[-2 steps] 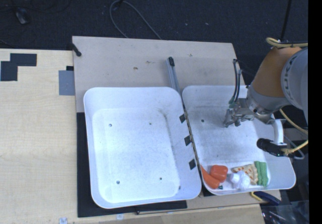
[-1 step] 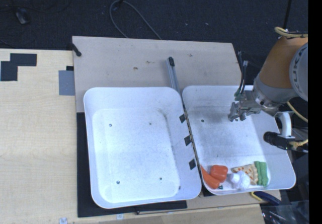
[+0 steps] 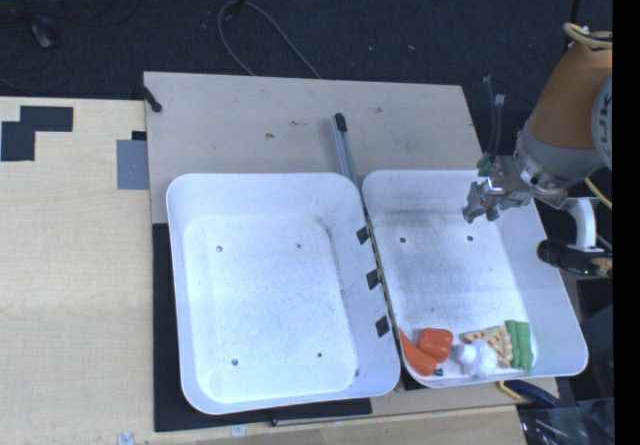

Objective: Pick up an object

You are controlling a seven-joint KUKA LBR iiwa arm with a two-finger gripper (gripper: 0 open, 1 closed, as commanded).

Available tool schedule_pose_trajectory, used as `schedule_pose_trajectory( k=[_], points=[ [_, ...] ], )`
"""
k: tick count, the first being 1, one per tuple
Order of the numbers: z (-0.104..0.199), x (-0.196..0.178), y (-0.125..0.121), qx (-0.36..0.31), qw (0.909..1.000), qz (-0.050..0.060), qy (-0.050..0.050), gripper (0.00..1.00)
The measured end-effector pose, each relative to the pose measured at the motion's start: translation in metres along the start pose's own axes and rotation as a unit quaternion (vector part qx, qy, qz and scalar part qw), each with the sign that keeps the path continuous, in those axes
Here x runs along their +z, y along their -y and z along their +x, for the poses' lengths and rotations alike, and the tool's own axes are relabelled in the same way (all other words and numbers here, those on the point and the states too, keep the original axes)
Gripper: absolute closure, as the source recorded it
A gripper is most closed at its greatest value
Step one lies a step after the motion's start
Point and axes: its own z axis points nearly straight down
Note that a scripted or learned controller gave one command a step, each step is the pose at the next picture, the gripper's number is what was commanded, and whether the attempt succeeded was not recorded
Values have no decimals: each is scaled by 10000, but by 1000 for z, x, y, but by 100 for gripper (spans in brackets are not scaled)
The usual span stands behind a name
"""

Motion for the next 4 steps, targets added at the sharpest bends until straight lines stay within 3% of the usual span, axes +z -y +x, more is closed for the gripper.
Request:
schedule_pose_trajectory(
  k=[1, 4],
  points=[
    [-9, -55, -5, -7, 10000, -2, 2, 100],
    [123, -47, 49, -12, 10000, 22, -6, 100]
  ],
)
